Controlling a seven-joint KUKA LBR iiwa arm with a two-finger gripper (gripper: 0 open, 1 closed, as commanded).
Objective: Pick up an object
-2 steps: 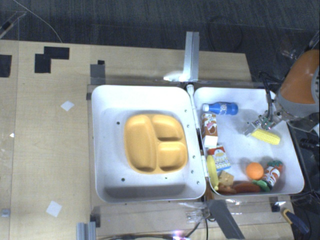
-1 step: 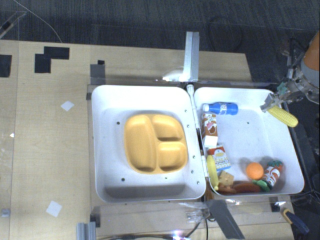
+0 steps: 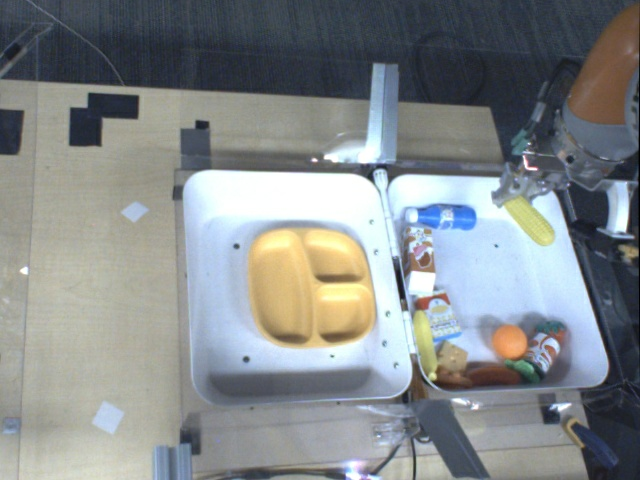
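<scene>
Up at the right bin's [image 3: 590,298] far right corner we see the tool [image 3: 520,185] gripping a yellow corn cob [image 3: 531,219], its long axis slanting down and right from the fingers. Nearby lie a blue bottle [image 3: 444,217], cartons [image 3: 420,250], an orange [image 3: 510,341]; a yellow tray [image 3: 308,286] fills the left bin [image 3: 205,288]

Right bin [image 3: 585,298]: floor open through middle. Blue bottle [image 3: 441,217] and cartons [image 3: 421,253] line its left wall; banana [image 3: 424,340], orange [image 3: 510,341], sausage [image 3: 480,375] crowd near edge. Corn cob [image 3: 531,220] over far corner.
</scene>
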